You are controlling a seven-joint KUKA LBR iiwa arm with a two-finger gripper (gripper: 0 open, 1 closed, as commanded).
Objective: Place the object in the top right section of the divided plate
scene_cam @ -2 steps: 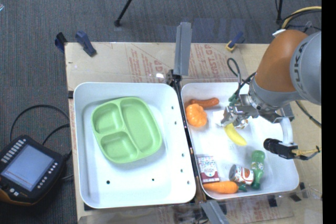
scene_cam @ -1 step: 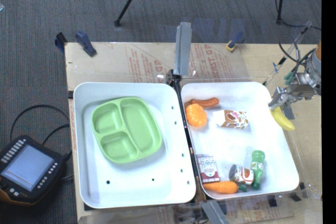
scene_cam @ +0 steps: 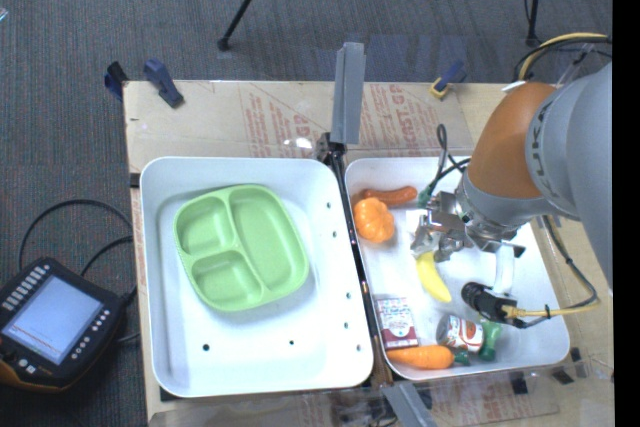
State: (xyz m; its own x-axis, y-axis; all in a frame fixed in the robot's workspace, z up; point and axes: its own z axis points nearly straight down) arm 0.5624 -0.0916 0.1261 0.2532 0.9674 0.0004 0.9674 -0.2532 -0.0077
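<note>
A green divided plate lies in the left bin, with one long section on its right and two smaller ones on its left. My gripper hangs low in the right bin, just above the upper end of a yellow banana. Left of the gripper sit an orange pumpkin-like fruit and a reddish sausage. I see nothing held by the gripper.
Along the right bin's front lie a red box, a carrot and a tipped can. A grey post stands behind the divider between the bins. A teach pendant sits off the bench at the left.
</note>
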